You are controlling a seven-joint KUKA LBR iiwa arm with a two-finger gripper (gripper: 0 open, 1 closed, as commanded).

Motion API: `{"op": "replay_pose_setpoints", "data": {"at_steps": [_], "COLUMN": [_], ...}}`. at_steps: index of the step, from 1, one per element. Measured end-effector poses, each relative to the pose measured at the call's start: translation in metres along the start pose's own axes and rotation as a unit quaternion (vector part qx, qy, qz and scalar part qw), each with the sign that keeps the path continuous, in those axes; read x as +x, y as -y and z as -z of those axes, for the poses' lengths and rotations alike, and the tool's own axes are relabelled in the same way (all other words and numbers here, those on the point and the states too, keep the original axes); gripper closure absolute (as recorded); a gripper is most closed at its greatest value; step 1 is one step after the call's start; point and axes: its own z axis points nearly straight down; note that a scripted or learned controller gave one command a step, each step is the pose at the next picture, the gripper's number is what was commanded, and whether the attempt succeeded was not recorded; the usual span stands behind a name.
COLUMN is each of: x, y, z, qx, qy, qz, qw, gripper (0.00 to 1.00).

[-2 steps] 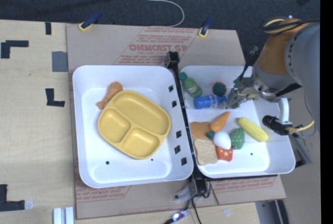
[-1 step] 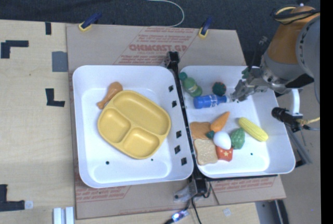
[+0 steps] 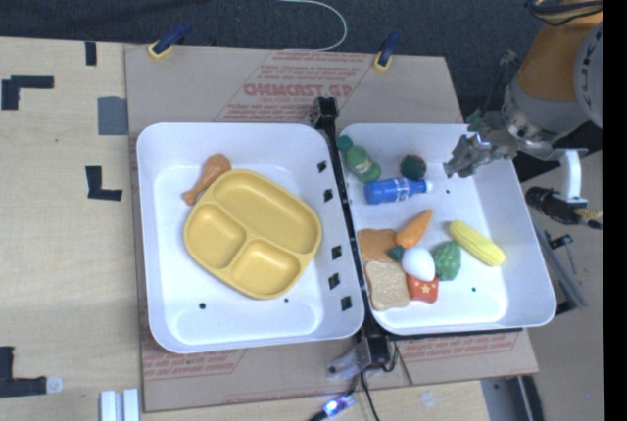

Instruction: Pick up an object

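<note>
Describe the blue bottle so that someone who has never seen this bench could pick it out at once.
Look in the right bin, the one crowded with toy food. In its upper half, near the divider, the blue bottle lies on its side, white cap toward the gripper. It is the only blue item there; the green bottle beside it is smaller.

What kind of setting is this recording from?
Most likely a robotics lab bench for pick-up trials: two white bins clamped on cardboard, plastic toy food such as a corn cob and yellow divided tray, and the gripper over the right bin.
</note>
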Motion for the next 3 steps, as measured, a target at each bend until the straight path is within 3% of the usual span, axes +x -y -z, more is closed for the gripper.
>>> {"op": "replay_pose_setpoints", "data": {"at_steps": [1,3], "x": [0.000,0.110], "y": [-0.001,-0.006], "z": [0.046,0.041], "qx": [0.000,0.002], "qy": [0.000,-0.001], "qz": [0.000,0.003], "qw": [1.0000,1.0000], "gripper": [1.00,1.00]}}
